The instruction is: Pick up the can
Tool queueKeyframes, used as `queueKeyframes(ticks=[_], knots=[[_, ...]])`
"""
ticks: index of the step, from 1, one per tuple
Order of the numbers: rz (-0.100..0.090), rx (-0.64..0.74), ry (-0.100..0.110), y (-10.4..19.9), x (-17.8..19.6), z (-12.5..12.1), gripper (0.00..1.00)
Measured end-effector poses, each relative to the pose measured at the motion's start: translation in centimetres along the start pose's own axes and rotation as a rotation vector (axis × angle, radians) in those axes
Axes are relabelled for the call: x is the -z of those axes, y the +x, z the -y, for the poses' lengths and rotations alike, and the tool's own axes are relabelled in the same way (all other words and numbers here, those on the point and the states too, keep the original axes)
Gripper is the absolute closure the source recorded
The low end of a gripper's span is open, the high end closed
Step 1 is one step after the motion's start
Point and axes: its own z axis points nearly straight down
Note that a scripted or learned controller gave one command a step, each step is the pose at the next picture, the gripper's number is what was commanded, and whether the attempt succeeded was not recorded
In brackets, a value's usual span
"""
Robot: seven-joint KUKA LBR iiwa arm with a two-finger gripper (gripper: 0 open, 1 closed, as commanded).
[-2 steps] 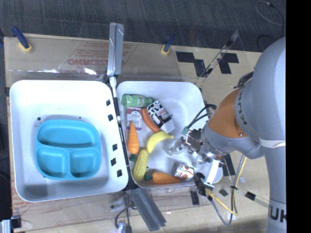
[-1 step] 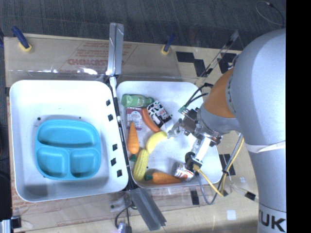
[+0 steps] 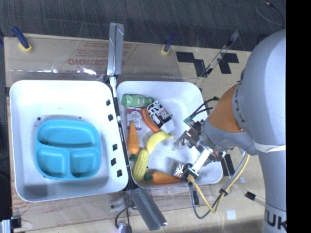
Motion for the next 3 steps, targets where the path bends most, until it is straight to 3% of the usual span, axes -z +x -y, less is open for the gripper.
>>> queueKeyframes(ticks=[1,2,3], knots=[[0.0,0.024,-0.003,1.9,-3.0,2.1,0.0],[0.001,0.029,0.002,1.8,-2.2,2.2,1.0],[-0.003,-0.255,-0.005,4.1,8.5,4.6,1.0]])
